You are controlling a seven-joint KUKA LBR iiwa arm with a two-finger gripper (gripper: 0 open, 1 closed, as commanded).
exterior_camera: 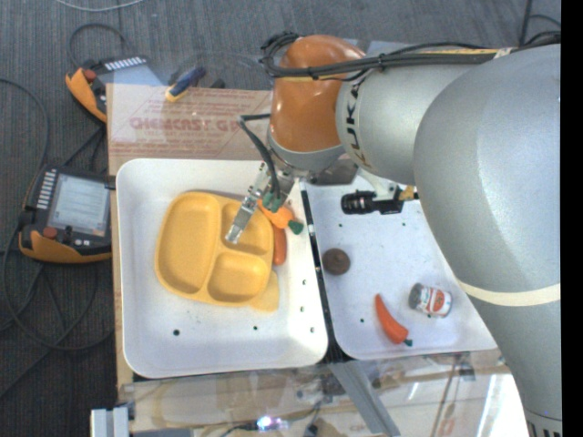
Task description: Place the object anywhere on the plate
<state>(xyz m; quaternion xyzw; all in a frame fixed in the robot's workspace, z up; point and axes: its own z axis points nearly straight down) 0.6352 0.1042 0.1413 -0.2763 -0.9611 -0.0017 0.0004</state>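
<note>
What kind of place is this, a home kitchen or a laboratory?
Probably a robot laboratory. A large grey arm reaches over two white bins, a handheld control screen lies on the carpet, and loose cables run across the floor.

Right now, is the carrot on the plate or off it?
Cannot tell: the carrot hangs at the plate's right rim beside the gripper.

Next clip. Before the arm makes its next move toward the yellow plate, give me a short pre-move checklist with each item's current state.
1. Gripper over the yellow plate: ok.
2. Orange carrot-like toy seen between the fingers: cannot tell; it lies at the plate's right edge.
3. Toy fully on the plate: not ok.
4. Plate inside the left bin: ok.
5. Right bin items (brown disc, second carrot, small can) away from the gripper: ok.
</note>
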